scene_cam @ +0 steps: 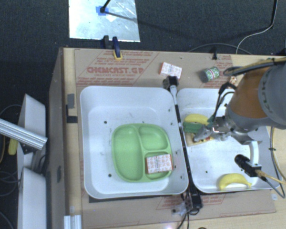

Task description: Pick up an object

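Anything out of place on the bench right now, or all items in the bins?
Two items lie outside the bins on the cardboard behind them: a small patterned packet near the divider, and a green-and-white roll on its side behind the right bin.

Two bins sit side by side on the bench. In the left bin (100, 109) lies a divided plate (136, 149), with a small packet (158, 163) in its near right compartment. The right bin (200, 175) holds a banana (233, 180) near its front edge. Behind the bins lie a card (171, 70) and, further right, a small can (211, 73).
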Controlling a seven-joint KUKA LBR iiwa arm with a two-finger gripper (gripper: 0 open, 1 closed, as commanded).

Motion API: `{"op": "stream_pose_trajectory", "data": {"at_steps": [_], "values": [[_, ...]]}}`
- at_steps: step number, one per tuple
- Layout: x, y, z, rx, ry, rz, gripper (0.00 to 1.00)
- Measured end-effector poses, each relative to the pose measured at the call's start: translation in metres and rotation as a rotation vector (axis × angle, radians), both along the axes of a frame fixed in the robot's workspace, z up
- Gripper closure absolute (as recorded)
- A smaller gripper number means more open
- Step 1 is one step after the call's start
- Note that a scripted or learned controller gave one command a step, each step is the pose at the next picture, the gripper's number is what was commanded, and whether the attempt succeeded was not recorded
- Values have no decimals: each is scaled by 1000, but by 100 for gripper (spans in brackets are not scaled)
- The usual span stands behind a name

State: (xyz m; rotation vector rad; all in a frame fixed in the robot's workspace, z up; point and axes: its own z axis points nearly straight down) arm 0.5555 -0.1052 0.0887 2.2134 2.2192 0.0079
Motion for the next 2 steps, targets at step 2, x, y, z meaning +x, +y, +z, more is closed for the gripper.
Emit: {"op": "stream_pose_trajectory", "data": {"at_steps": [2], "values": [[35,-24,-2,-1,1,-2,0]]}}
